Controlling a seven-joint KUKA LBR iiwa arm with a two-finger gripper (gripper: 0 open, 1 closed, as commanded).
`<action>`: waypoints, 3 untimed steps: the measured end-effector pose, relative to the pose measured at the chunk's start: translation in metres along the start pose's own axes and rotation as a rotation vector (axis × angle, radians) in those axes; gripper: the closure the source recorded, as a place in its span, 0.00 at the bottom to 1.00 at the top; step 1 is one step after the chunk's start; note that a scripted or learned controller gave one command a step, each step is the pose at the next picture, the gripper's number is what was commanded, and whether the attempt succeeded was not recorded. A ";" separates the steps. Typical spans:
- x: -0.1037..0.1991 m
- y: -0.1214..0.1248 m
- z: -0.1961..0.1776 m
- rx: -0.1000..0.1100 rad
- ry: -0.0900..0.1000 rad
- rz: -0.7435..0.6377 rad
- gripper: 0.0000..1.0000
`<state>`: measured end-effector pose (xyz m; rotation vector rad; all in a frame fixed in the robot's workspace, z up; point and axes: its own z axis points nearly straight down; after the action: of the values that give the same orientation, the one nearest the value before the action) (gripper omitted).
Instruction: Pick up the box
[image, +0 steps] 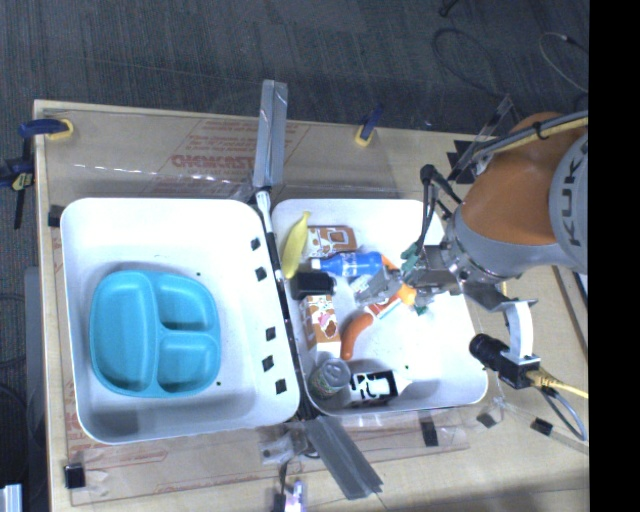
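Bench (140, 140) of pale wood with 2 white bins (160, 225), dark floor behind; tool (415, 285) state unclear.

The arm (520, 200) runs off the right edge, so its upper part is cut off. The hand (415, 285) hides its fingertips against the clutter. The box (322, 322) lies partly covered, its print too small to read.

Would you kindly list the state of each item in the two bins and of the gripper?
blue tray: lying flat in the left bin
banana: lying by the divider, right bin
box: lying flat beside the carrot
carrot: lying slanted
can: at the near wall
gripper: low over the clutter
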<state>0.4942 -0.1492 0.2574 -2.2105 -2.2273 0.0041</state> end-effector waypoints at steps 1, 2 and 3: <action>0.027 0.027 0.166 -0.004 -0.009 -0.052 0.00; 0.029 0.026 0.157 0.000 -0.005 -0.060 1.00; 0.081 -0.017 0.066 -0.001 0.000 0.012 1.00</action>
<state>0.4765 -0.0680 0.1912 -2.2238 -2.2148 0.0034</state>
